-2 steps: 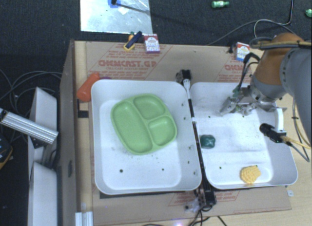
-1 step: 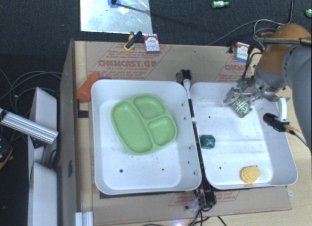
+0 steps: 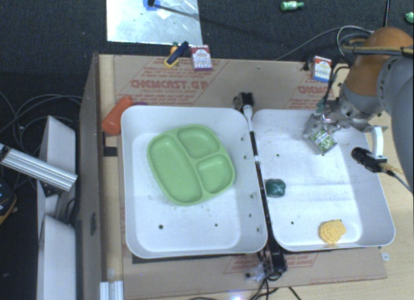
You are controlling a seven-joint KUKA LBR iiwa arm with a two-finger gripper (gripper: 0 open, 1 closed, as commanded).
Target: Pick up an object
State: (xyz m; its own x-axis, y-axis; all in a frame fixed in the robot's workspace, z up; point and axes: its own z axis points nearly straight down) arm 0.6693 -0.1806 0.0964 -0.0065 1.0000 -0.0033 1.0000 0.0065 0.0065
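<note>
Reading "CHEMCAST GP": bench board (image 3: 169, 85)

Red lettering that seems to be reading "CHEMCAST GP" is showing on the brown cardboard sheet (image 3: 162, 79) lying under the two bins, repeating toward its right end, while print on the small red-and-white cartons (image 3: 202, 57) is staying too small to read.

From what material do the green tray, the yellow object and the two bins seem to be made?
The green tray looks like moulded plastic, matte, with three smooth rounded compartments. The yellow object has a bumpy, corn-like surface; probably plastic or rubber, but it is too small to be sure. The bins look like thin white plastic with a slight sheen and rounded corners.
</note>
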